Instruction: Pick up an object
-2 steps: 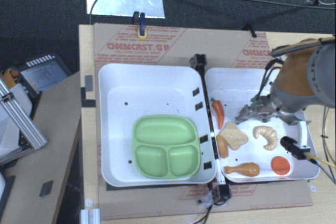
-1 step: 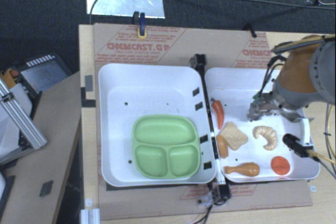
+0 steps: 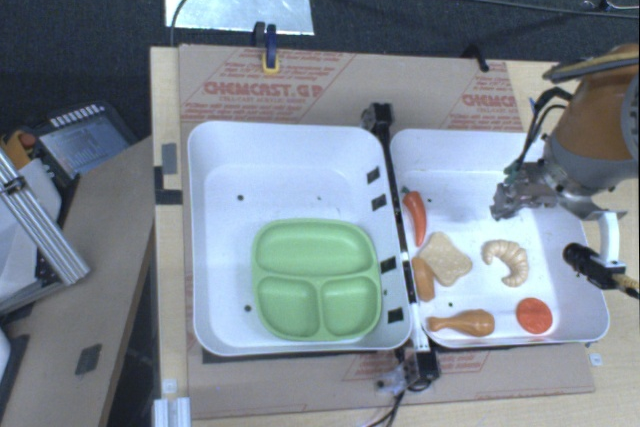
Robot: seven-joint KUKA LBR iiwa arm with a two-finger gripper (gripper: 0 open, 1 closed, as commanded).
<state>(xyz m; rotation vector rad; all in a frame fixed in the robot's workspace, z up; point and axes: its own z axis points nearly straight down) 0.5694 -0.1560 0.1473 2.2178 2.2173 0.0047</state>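
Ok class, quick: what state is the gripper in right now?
Gripper: open or shut cannot be told; it hangs over the right bin, above the croissant.

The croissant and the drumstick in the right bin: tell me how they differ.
The croissant is pale cream and curled into a crescent; the drumstick is orange-brown and nearly straight, lying lengthwise near the bin's near edge. The croissant lies further up the bin, nearer the gripper, while the drumstick lies beside the red tomato. Both are toy foods lying loose on the bin floor.
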